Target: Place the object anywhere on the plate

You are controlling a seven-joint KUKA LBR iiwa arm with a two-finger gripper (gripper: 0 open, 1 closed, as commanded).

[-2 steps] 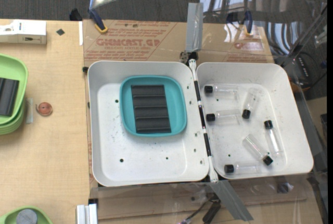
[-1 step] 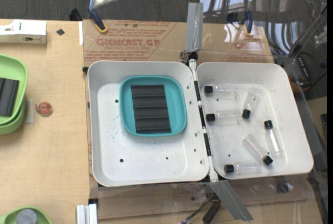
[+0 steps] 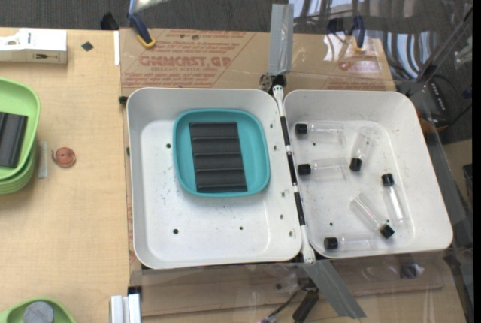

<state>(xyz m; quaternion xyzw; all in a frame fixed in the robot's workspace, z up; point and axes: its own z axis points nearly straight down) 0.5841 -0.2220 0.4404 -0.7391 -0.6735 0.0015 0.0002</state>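
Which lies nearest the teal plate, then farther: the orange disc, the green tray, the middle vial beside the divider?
1. Middle vial, just right of the plate, across the divider.
2. Orange disc, on the bench, left.
3. Green tray, at the left edge.

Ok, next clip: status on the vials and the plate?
Teal plate in left bin, dark ridged insert on it. Six clear vials loose in right bin, none on the plate. Nothing blocking the plate.

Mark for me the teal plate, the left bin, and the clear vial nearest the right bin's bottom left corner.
teal plate (image 3: 185, 164): camera view, on its left rim.
left bin (image 3: 218, 235): camera view, on the bare floor below the plate.
clear vial (image 3: 353, 243): camera view, on its transparent body, right of the black cap.
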